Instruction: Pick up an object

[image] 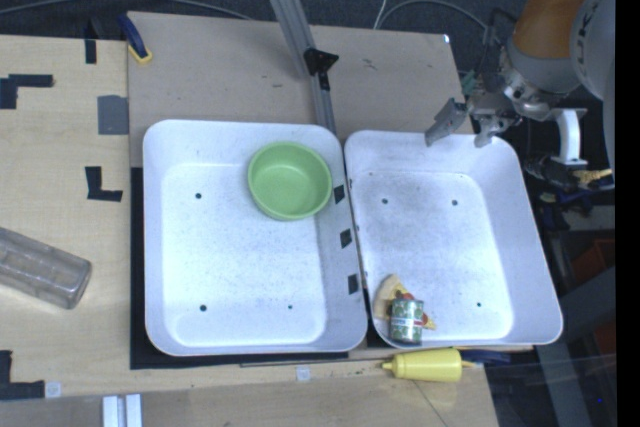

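A light green bowl rests upright at the back of the left bin. At the front left corner of the right bin lies a small green can on a crumpled colourful wrapper. My gripper hangs over the back rim of the right bin, far from all of these. Its two fingers stand apart with nothing between them.
A yellow mustard-like bottle lies on the bench just in front of the right bin. A clear plastic cylinder lies at the far left. A grey pole slants down to the bins' back edge. Cables run behind the bench.
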Controlling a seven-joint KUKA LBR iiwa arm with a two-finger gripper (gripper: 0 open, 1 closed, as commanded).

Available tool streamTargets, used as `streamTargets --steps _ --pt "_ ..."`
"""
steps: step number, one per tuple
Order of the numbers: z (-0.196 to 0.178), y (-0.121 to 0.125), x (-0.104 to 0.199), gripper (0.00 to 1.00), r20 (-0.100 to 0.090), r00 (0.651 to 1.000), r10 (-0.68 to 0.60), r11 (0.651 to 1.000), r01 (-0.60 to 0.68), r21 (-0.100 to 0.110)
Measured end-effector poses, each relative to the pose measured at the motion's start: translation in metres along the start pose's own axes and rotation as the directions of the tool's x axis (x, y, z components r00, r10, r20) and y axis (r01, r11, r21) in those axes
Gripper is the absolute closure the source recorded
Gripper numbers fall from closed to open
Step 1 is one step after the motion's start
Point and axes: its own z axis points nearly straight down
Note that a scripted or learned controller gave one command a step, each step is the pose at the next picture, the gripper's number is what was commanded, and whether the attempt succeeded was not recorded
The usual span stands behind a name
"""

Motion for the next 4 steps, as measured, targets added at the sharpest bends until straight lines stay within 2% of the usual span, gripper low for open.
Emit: streamTargets --steps 1,2,3,4 --pt "0.000 0.000 0.000 0.00 0.001 1.000 0.000 1.000 0.000 0.000" --pt "0.046 0.005 -0.003 0.00 0.001 1.000 0.001 1.000 -0.001 0.004" --pt "0.109 0.010 -0.001 0.00 0.000 1.000 0.000 1.000 0.000 0.006" --pt "0.132 0.009 0.000 0.00 0.001 1.000 -0.001 1.000 0.001 0.001"
